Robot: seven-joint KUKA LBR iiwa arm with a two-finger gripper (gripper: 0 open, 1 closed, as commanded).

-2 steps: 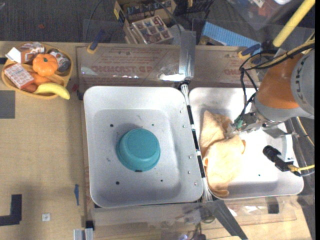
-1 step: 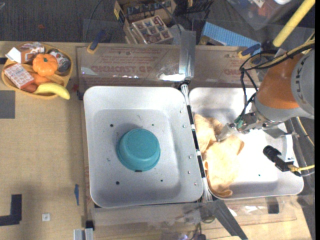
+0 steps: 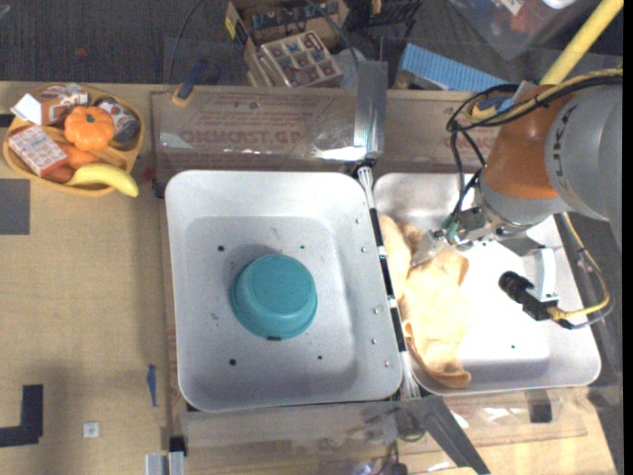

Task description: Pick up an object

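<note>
A pale yellow cloth [image 3: 435, 310] lies crumpled along the left side of the right bin [image 3: 534, 364], running from the bin's upper left down to its front edge. My gripper [image 3: 436, 246] reaches down from the right and is at the cloth's upper part, where the fabric rises to a small peak against it. The grey arm with its orange band [image 3: 524, 161] covers the bin's back right. A teal bowl [image 3: 275, 295] sits upside down in the middle of the left bin [image 3: 198, 206], well away from the gripper.
A black cable end [image 3: 521, 293] hangs from the arm over the right bin. A dish of toy food [image 3: 69, 142] with a banana [image 3: 105, 177] stands on the bench at far left. Boxes and clutter [image 3: 297, 38] lie behind the bins.
</note>
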